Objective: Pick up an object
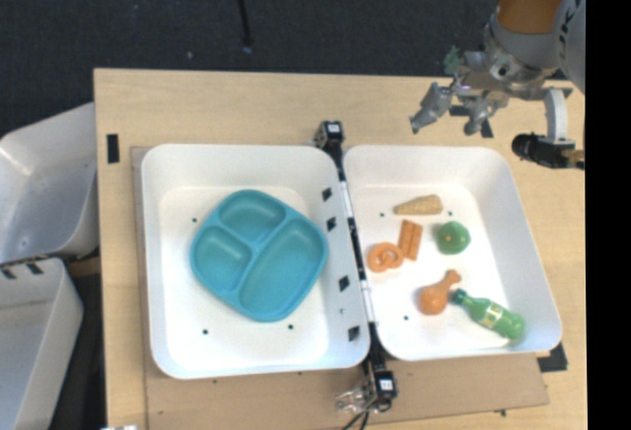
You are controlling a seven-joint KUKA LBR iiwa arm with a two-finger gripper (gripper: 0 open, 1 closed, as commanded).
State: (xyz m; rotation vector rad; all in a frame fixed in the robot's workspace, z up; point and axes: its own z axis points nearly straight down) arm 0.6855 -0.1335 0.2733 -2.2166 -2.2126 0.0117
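Toy food pieces—a green bottle [490, 314], drumstick [437, 294] and donut [385, 257]—lie in the right bin [513, 183], while the jaws [455, 112] hover spread and empty at its twelve o'clock rim, so the approach is under way and next must descend over one piece.
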